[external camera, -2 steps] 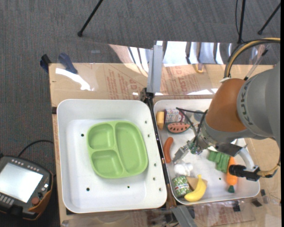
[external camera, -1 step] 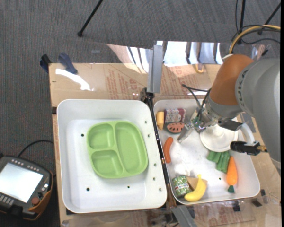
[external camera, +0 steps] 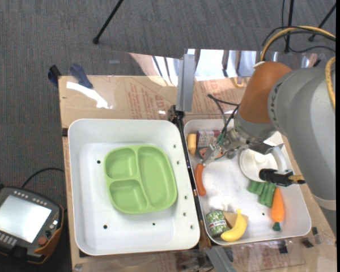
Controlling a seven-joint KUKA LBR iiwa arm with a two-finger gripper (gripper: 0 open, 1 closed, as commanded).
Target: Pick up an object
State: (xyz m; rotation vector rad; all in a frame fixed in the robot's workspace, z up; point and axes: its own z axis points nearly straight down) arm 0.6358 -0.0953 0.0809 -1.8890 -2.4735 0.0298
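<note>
My gripper (external camera: 214,151) hangs low over the back left part of the right bin (external camera: 303,220), reaching in from the right. Just beyond it lies a dark red box (external camera: 207,136), and a small yellow piece (external camera: 191,143) sits against the bin's left wall. An orange-red sausage (external camera: 199,179) lies lengthwise below the gripper. I see nothing lifted clear of the bin.
The right bin also holds a white dish (external camera: 255,162), green pieces (external camera: 263,191), a carrot (external camera: 277,204), a banana (external camera: 236,226), a green can (external camera: 216,222) and a tan wedge (external camera: 231,216). In the left bin (external camera: 85,152) lies a green divided plate (external camera: 140,178).
</note>
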